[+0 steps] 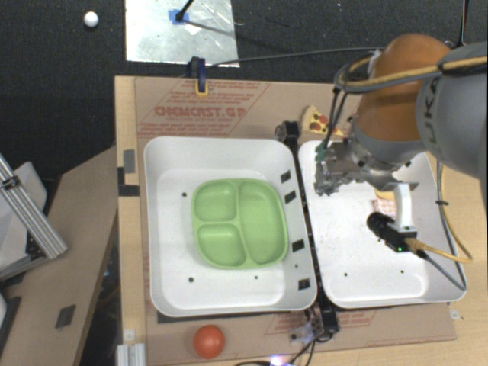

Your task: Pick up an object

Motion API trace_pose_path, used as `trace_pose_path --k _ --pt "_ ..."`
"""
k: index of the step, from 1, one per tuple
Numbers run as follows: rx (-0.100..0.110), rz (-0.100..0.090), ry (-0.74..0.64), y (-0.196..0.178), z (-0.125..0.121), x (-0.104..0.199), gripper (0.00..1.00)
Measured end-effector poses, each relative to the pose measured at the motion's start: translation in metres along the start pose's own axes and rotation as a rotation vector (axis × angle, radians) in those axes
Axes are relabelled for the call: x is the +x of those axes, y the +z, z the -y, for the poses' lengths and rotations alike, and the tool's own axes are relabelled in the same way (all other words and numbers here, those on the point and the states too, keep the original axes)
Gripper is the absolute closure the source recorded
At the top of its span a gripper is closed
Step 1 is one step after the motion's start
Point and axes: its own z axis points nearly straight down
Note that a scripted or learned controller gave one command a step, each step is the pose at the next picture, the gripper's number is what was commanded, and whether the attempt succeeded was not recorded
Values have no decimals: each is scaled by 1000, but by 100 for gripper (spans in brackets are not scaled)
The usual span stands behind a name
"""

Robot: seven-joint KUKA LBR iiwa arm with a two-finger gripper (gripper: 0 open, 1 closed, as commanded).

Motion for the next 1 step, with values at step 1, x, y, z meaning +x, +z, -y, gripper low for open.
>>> trace_pose_path --k 1 --pt "2 0 -1 16 -8 58 100"
